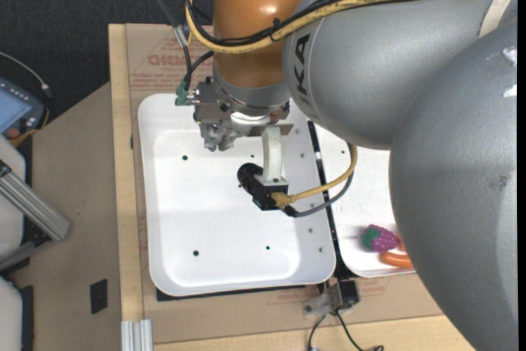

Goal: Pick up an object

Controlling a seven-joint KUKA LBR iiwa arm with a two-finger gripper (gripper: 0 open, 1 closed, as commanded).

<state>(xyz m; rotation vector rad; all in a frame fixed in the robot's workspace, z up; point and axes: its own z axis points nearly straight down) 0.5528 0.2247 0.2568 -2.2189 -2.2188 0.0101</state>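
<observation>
My gripper [216, 137] hangs under the orange wrist band, low over the far part of the left white bin [215, 247]. Nothing shows in its grasp, and the bin floor below it is bare white with a few small dark dots. A purple grape-like toy [380, 238] lies in the right bin [367, 181], close to that bin's near left corner. An orange item [397, 259] rests just in front of the purple toy. Both lie well to the right of the gripper, and the arm's grey body partly covers the right bin.
A brown cardboard sheet [131, 94] lies under the bins and extends past their left and far sides. A dark divider strip [326, 201] runs between the two bins. A small connector and cable [333, 300] sit at the bench's near edge.
</observation>
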